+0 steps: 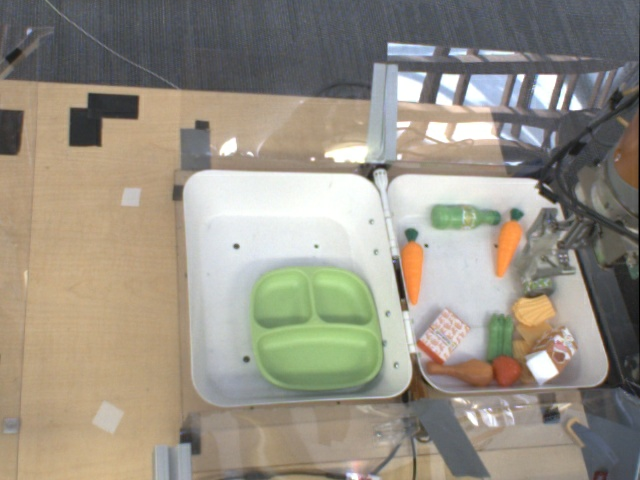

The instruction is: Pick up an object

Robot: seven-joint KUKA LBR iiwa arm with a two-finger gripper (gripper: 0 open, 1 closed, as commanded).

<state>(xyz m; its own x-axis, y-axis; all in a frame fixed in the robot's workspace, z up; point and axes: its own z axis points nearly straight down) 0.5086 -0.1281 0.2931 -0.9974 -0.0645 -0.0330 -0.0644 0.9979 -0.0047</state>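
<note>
The gripper (543, 268) hangs at the right side of the frame, over the right-hand part of the right bin (455, 190), its metal fingers pointing down toward the lower left. How far the fingers are parted cannot be told from this view, and nothing can be seen between them. Just below the fingertips lies a tan, bread-like piece (534, 311), close to the gripper but with no clear contact.

Just left of the gripper a carrot (508, 245) lies with its long axis nearly up and down in the frame, green top toward the upper edge, tip toward the lower left. A second carrot (412, 269) sits by the bin's left wall, also running top to bottom, green end up and point down. A green bottle (463, 217) lies on its side in the upper part of the bin, long axis across the frame, cap end to the right.

Along the bin's lower edge lie a red-and-white packet (445, 333), a brown sausage-like item (465, 372), a small red piece (507, 371), a green vegetable (499, 335) standing lengthwise up and down, and a white-and-red package (552, 357) in the lower right corner.

The left bin (220, 298) holds a green divided plate (316, 326) in its lower middle, two small compartments toward the top and one wide one below.
</note>
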